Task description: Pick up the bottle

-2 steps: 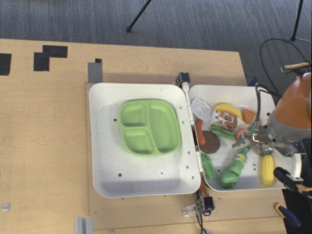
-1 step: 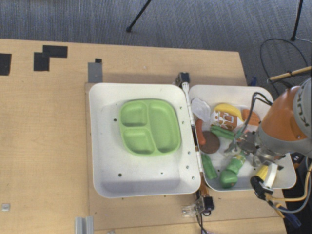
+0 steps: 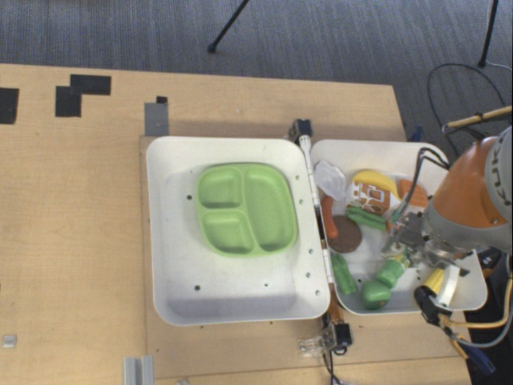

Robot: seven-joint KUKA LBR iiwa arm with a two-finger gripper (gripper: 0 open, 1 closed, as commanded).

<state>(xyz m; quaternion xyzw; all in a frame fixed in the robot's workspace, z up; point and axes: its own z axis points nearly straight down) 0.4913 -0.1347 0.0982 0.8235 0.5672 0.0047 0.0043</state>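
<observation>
The green bottle [image 3: 383, 282] lies on its side near the front of the right bin [image 3: 473, 295], slanted, its narrower neck end pointing up toward the gripper [image 3: 405, 247] and its broad base toward the bin's front wall. It looks like a small moulded plastic toy: probably light, stiff and rather slick, so it may roll or squirt out of a pinch; across the body, square to its long axis, seems the soundest hold. Whether the jaws are open or closed cannot be told here. A green pepper-like piece [image 3: 344, 274] lies just beside it, a brown disc [image 3: 345, 233] farther back. The left bin [image 3: 172, 295] holds a green divided plate [image 3: 244, 208].
</observation>
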